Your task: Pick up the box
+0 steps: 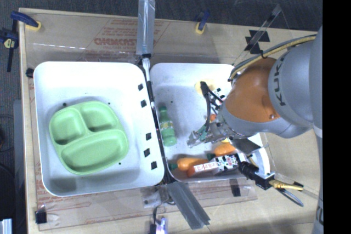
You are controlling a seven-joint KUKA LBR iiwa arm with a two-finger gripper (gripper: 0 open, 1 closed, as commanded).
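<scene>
End effector (204, 133): low in the right bin (181, 76); whether it grips anything cannot be told.
Box (211, 167): orange carton, lying flat at the bin's 6 o'clock wall, beside a carrot-like toy (185, 163).
Risk: crowded items near the green bottle (166, 127) could be nudged or grabbed instead.
Arm (258, 101): reaches in from 3 o'clock, wrist bent down.

Bright even overhead light, soft shadows, slightly grainy.
</scene>
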